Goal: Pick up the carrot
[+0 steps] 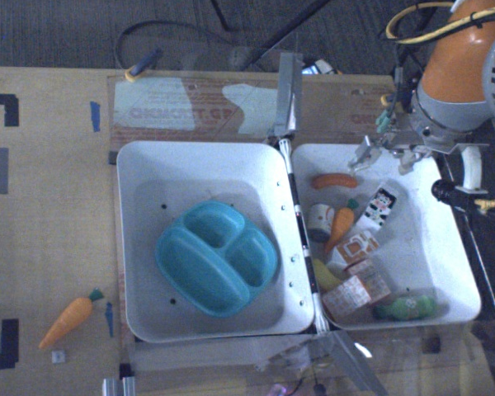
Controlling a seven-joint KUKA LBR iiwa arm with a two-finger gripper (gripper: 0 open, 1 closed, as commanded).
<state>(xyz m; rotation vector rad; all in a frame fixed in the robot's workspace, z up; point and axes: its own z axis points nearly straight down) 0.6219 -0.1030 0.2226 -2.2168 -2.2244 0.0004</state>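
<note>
On the far left of the bench: a carrot (68, 320) lies on the bare wood, outside both bins, with its green end toward the left bin; it is well apart from the arm and looks out of easy reach.
Left bin (140, 172): a teal divided plate (217, 257) lies flat in the middle, alone, leaving open floor around it.
Divider (299, 229): the two bins touch along this rim, so things in the right bin crowd against it.
Right bin (454, 254): the clutter sits toward its left half, packed close, which leaves little room for fingers to close cleanly.
Second carrot (341, 226): it lies tilted in the right bin, green top up near the sausage (334, 181), tip down toward the divider; this is probably the task's target, being nearer the arm.
Neighbours: a milk carton (378, 209) lies just beside the carrot on its right, small boxes (356, 291) below it, a green toy (407, 306) near the front rim.
End effector (386, 157): it hovers over the back edge of the right bin, fingers apart and holding nothing, up and to the right of the carrot.
Judgement: the grasp is not yet made; the approach must come down and left, and the carton may get nudged.
</note>
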